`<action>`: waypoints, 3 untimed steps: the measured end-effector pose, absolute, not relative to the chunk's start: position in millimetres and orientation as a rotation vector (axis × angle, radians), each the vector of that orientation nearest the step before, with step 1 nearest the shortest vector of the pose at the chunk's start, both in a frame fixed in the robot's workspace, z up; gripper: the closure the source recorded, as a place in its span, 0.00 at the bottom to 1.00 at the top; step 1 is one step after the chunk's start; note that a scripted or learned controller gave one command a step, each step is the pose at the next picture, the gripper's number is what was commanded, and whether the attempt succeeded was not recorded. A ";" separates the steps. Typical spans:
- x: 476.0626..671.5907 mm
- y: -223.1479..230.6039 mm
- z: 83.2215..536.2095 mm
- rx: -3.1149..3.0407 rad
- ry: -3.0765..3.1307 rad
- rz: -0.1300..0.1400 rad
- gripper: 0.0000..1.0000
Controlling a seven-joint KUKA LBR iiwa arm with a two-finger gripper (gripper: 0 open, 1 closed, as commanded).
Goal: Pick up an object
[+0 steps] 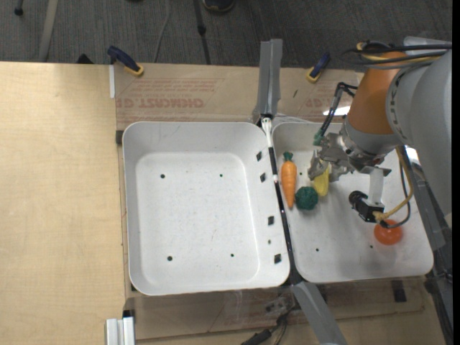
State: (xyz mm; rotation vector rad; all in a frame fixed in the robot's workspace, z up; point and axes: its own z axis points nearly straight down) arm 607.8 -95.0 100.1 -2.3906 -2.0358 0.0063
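Right bin (402, 264): my gripper (318, 169) low over yellow item (321, 184), finger state can't tell; carrot (288, 183), green ball (307, 198) to its left; tomato (389, 233) near-right

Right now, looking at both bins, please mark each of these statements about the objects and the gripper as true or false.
1. The toy carrot lies in the right bin. True.
2. The green ball sits in the left bin. False: it is in the right bin, beside the carrot.
3. The gripper is over the right bin, close to a yellow object. True.
4. The orange-red ball touches the carrot. False: it lies apart, near the right side of the right bin.
5. The carrot lies along the left wall of the right bin. True.
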 end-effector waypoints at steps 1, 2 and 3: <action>588.8 -36.5 229.0 -2.070 -2.365 0.002 1.00; 588.7 -36.5 228.8 -2.070 -2.364 0.003 0.00; 499.4 -52.2 190.1 -2.044 -2.382 0.005 0.00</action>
